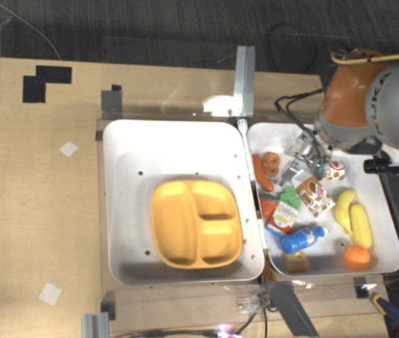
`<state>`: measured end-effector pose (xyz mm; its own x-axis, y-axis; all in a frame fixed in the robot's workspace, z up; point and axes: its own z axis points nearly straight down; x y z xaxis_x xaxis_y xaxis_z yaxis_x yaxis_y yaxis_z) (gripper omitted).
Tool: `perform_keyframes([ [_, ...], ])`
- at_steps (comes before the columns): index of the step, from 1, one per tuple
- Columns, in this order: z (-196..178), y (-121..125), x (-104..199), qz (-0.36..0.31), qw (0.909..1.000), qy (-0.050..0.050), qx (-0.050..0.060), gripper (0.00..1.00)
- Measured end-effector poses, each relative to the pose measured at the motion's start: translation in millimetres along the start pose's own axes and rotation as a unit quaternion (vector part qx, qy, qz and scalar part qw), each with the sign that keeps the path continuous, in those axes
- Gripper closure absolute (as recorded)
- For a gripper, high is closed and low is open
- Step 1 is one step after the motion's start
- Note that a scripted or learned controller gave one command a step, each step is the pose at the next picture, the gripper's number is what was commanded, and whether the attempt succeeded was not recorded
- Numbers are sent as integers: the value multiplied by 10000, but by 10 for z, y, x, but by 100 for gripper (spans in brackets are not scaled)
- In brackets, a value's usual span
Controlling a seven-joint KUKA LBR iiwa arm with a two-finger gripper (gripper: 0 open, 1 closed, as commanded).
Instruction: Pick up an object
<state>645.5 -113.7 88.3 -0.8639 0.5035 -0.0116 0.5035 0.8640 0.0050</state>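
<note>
My gripper [295,165] hangs low over the back of the right bin [394,259], reaching in from the grey arm with its orange band at the upper right. Its tip is beside a red-orange item [266,164] at the bin's back left and just above a brown-and-white carton [314,195]. A small white-and-red ball [336,170] lies to the gripper's right. I see nothing held in the gripper.
The right bin also holds a banana [343,208], a corn cob [360,225], an orange [357,257], a blue bottle [302,239], a red-and-white packet [282,217] and a brown piece [297,262]. A yellow divided plate [196,224] lies in the left bin [136,146].
</note>
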Motion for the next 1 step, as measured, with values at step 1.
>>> perform_keyframes([
  [1, -128, 33, -19, -39, 10000, -32, -14, 100],
])
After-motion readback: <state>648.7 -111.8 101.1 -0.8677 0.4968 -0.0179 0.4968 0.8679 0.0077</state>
